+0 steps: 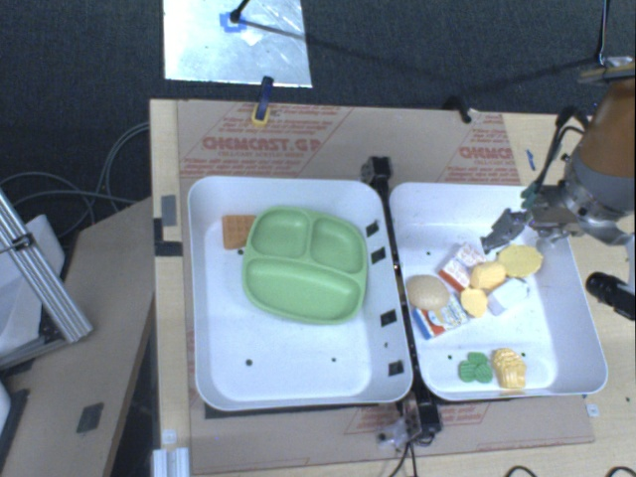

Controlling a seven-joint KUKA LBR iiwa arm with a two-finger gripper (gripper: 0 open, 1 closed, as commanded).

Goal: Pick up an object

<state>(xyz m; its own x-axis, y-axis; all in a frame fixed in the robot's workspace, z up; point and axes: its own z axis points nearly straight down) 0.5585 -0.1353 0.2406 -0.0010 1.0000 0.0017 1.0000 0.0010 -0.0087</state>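
Stage: pick not yet made, grasp and lift remain | hand point(503, 229): above right bin point(586, 361), just up-left of the yellow toy food point(520, 261); fingers look spread, nothing between them | objects: toy food cluster lying in that bin, none raised

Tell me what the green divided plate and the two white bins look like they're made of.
Green divided plate: probably moulded plastic, matte, with soft rounded compartment ridges and even colour. White bins: likely thin formed plastic, smooth and slightly glossy, with rounded corners and rolled rims.
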